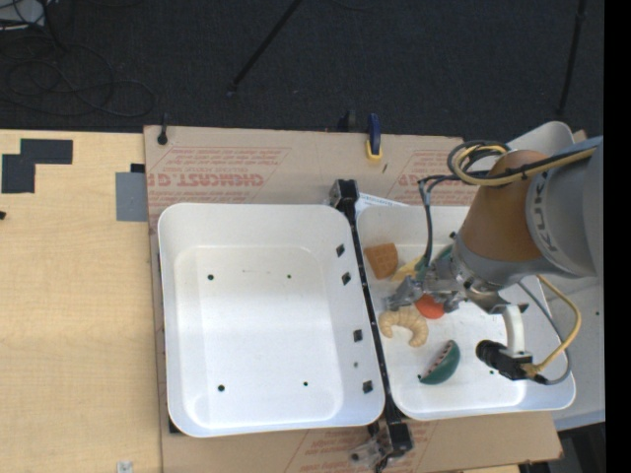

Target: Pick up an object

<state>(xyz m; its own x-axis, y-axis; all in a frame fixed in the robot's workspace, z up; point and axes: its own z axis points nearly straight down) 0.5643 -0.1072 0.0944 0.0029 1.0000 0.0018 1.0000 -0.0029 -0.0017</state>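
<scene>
Fingers (422,296), grasp unclear, sit by one red piece (431,308), one croissant (407,326).

Bright, even overhead light, mild glare on the white bins (197,227), soft shadows, slightly grainy focus.

One fixed camera looks slantwise down from above the bench (79,294) on both bins (187,264).
</scene>
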